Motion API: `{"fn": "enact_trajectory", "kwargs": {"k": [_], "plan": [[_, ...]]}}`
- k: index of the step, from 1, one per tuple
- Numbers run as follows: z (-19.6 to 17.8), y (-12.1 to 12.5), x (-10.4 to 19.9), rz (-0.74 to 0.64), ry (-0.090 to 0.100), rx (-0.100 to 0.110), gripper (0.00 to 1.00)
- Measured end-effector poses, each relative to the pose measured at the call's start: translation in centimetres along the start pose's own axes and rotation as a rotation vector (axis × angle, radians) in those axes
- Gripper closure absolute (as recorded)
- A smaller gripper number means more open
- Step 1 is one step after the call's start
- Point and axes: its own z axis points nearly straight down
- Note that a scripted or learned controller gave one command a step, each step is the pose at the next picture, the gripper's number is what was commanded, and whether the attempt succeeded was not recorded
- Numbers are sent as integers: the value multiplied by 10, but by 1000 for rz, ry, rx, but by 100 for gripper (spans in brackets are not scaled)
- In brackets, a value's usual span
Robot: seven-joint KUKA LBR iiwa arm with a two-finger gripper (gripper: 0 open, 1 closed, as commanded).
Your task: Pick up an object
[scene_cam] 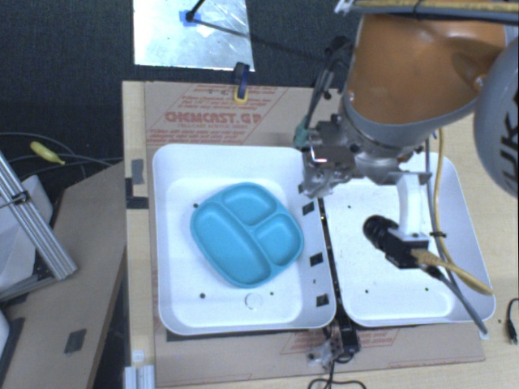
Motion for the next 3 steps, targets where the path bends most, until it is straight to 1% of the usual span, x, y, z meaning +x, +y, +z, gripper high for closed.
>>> {"fn": "enact_trajectory", "kwargs": {"k": [1,2,3], "plan": [[-139,2,-32,-3,9,-28,100],[-59,-5,-67,-3,3,-5,100],[-29,-4,-67,-6,4,-10,100]]}}
